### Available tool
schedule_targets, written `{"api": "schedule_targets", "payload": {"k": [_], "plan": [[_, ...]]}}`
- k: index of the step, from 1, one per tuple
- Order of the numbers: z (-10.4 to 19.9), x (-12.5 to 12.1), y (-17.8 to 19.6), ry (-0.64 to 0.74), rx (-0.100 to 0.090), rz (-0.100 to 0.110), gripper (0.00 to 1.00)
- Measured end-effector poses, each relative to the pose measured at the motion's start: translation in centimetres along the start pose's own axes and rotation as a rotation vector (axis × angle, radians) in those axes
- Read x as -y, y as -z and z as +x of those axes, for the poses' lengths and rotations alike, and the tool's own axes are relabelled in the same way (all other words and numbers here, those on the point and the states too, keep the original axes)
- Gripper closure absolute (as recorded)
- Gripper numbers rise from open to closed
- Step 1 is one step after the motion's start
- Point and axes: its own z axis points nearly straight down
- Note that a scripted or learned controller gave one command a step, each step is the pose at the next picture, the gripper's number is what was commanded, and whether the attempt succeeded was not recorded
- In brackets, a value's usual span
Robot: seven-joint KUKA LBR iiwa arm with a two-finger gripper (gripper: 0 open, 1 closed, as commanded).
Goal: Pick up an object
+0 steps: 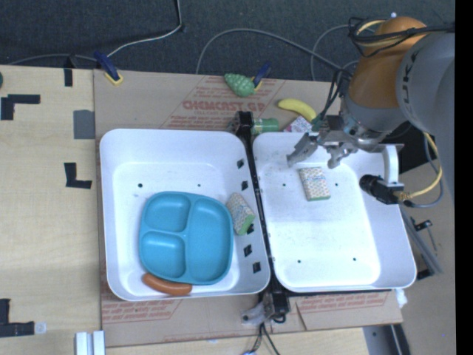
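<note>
- At the near edge of the left bin [118, 198]: an orange sausage [167, 285], touching the front rim of a blue tray [185, 237].
- Against that bin's right wall, beside the tray: a small patterned block [240, 213], tilted.
- In the right bin [384, 250], toward its far side: a small patterned pad [315, 183], lying flat.
- Just above the pad: the gripper [323, 152], fingers spread apart, nothing between them, not touching the pad.
- Beyond the bins, on the cardboard [192, 102]: a banana [296, 108] and a green toy [240, 83], well apart from the gripper.
</note>
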Motion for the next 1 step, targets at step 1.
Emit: {"api": "schedule_targets", "payload": {"k": [1], "plan": [[-6.56, 0.78, -11.45, -0.002, 0.003, -0.004, 0.0]]}}
